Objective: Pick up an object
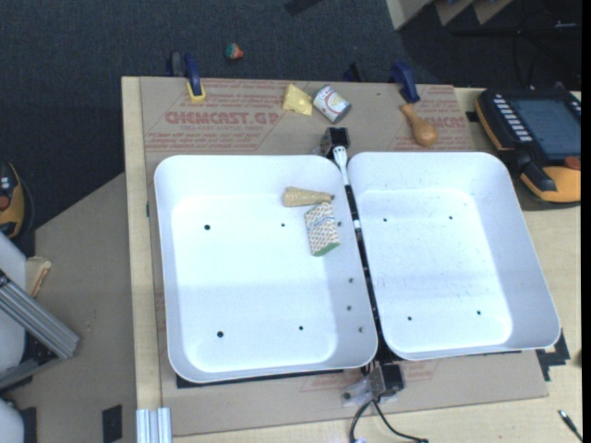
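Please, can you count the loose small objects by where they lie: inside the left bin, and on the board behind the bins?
Inside the left bin: 2, a tan cone-shaped piece and a patterned packet.
On the board behind the bins: 3, a yellow piece, a small can and a wooden-coloured piece.
Total: 5

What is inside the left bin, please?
Two things lie in the left bin, near its far right corner: a tan cone-shaped piece and, touching it on the near side, a small patterned packet. What the packet covers cannot be seen.
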`<state>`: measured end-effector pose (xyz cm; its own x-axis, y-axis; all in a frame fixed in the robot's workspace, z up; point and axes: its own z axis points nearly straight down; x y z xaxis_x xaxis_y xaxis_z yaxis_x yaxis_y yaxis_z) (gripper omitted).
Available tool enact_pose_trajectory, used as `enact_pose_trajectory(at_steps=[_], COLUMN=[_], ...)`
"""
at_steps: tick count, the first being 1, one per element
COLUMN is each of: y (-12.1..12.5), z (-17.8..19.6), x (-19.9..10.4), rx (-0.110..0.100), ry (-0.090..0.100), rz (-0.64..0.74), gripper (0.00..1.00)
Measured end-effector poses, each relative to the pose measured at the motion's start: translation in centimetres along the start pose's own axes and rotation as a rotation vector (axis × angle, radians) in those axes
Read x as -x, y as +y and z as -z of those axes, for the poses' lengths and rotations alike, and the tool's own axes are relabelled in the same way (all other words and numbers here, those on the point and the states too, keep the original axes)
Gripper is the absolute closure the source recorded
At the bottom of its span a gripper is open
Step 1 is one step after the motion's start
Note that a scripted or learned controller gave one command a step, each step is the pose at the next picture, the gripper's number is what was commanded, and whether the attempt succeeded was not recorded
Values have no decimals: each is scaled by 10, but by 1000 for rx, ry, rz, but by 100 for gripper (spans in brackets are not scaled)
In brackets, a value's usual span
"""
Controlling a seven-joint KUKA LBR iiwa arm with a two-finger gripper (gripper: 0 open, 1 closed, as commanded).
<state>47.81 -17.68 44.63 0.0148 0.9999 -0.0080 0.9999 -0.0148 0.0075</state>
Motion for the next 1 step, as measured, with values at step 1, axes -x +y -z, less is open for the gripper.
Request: enact_pose_trajectory(at_steps=[1], y=[2], z=[-102], x=[-60], rx=[-18], ry=[12], rz=[19], gripper=[100])
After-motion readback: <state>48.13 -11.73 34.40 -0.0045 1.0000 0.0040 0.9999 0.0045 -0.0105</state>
